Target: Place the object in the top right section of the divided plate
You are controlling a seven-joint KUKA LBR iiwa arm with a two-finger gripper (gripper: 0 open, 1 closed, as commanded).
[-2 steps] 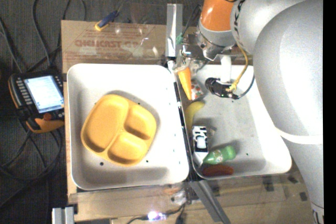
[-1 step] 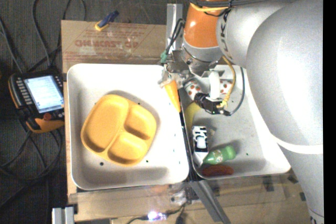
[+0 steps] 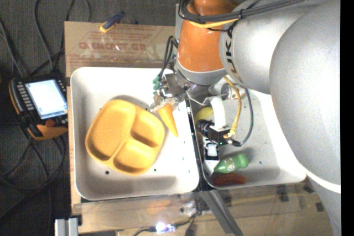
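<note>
Single fixed camera above bench, slanted downward, both bins (image 3: 133, 188) in frame.

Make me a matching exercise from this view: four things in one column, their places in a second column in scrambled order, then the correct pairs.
Things
1. Yellow divided plate
2. Orange carrot
3. Green toy vegetable
4. Handheld screen pendant

Places
A. On the floor, left of the bench
B. Lying in the left bin, toward its left side
C. In the right bin, near its front wall, beside a red item
D. At the claw, just past the plate's right edge

Pairs: 1-B, 2-D, 3-C, 4-A
</note>
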